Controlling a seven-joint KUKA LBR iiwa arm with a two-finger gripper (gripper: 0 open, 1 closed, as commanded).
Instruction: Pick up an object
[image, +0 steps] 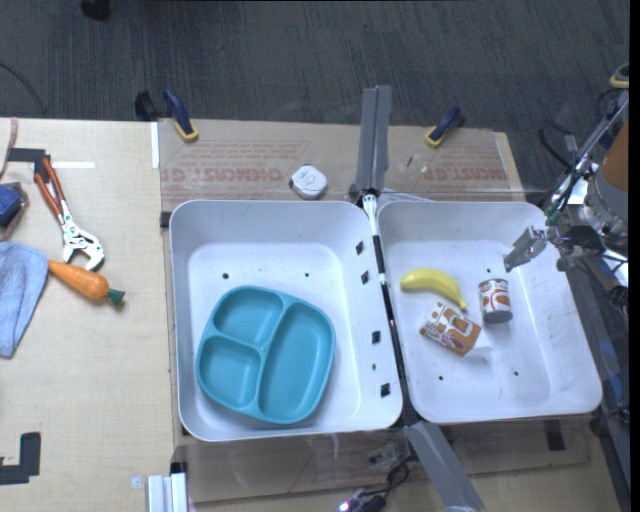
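Two white bins side by side on the surface (90, 400). Left bin (200, 240) holds a teal divided plate (266, 352), three compartments, lying flat toward the near side. Right bin (560, 370) holds three things grouped near its middle: yellow banana (434, 284) farthest back, small can (494, 300) with red-and-white label to its right, upright or slightly tilted, and an orange-and-white packet (451, 329) lying just in front of the banana, near the can, on a pale scrap.

Arm enters at right edge; claw (530, 247) hangs over the right bin's far right part, above and right of the can, apart from all three objects. One grey finger (521, 250) visible pointing left-down; claw state cannot tell, view too cluttered there. Nothing seen between its fingers.

Outside the bins, left surface: pliers (66, 222) with red handles, orange carrot (82, 281) just below them, blue cloth (20, 292) at left edge. White round item (309, 181) behind the left bin. Yellow-blue clamps (180, 118) and (443, 127) at the back edge.
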